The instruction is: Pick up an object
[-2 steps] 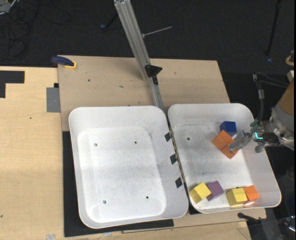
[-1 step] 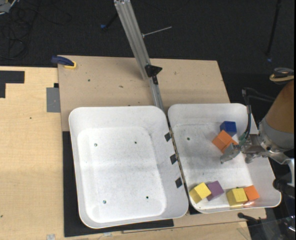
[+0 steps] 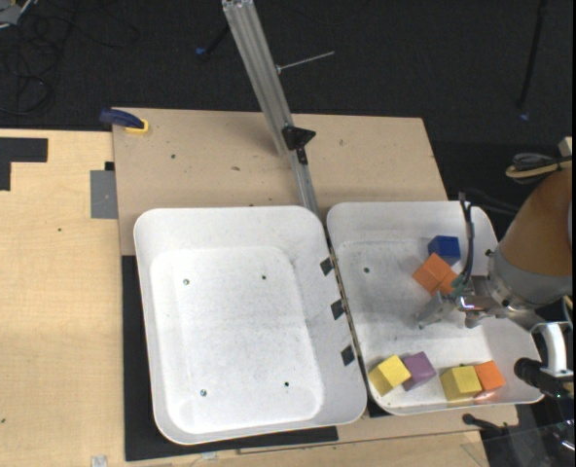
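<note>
The wide white left bin [image 3: 234, 324] sits beside the white right bin [image 3: 385, 261]. The grey arm with its orange band [image 3: 539, 236] leans over the right bin's far edge, its gripper [image 3: 444, 309] low, just beside an orange cube [image 3: 434, 274]; whether the gripper grasps anything I cannot tell. A blue cube [image 3: 445, 247] is behind; yellow [image 3: 390, 373], purple [image 3: 419, 366], yellow [image 3: 460, 382] and orange [image 3: 488, 376] blocks line the near wall.

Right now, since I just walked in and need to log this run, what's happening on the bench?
The grey KUKA arm has its two-finger gripper low in the right shallow white bin, just below the orange cube and the blue cube. Nothing shows between its fingers. A yellow cube, purple cube, and another yellow and orange cube sit along the bin's near edge.
</note>
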### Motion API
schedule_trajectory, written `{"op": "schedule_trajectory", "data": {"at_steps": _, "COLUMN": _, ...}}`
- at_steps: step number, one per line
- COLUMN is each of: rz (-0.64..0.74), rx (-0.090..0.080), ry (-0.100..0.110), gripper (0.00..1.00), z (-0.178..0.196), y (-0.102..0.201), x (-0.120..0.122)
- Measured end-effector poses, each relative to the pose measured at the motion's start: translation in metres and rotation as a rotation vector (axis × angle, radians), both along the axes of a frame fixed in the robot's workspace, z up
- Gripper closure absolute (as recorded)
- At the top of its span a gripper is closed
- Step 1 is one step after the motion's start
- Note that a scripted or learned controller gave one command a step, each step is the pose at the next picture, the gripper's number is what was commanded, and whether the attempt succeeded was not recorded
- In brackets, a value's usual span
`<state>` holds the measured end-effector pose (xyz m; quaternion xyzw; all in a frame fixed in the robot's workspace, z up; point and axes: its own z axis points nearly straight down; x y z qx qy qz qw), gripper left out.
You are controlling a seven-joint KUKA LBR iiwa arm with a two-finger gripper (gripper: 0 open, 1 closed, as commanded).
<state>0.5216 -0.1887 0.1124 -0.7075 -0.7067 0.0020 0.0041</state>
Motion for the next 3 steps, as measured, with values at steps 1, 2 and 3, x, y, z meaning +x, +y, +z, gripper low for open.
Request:
{"op": "schedule_trajectory", "data": {"at_steps": 1, "rz": -0.001, "rx": -0.001, "ry": -0.006, "gripper": 0.0, "z": -0.021, "y": 0.001, "x": 0.0}}
{"op": "schedule_trajectory", "data": {"at_steps": 2, "rz": -0.006, "rx": 0.0, "ry": -0.005, "gripper": 1.0, "z": -0.011, "y": 0.0, "x": 0.0}}
{"op": "schedule_trajectory", "data": {"at_steps": 3, "rz": -0.001, "rx": -0.004, "ry": -0.011, "gripper": 1.0, "z": 0.05, "y": -0.002, "x": -0.006}}
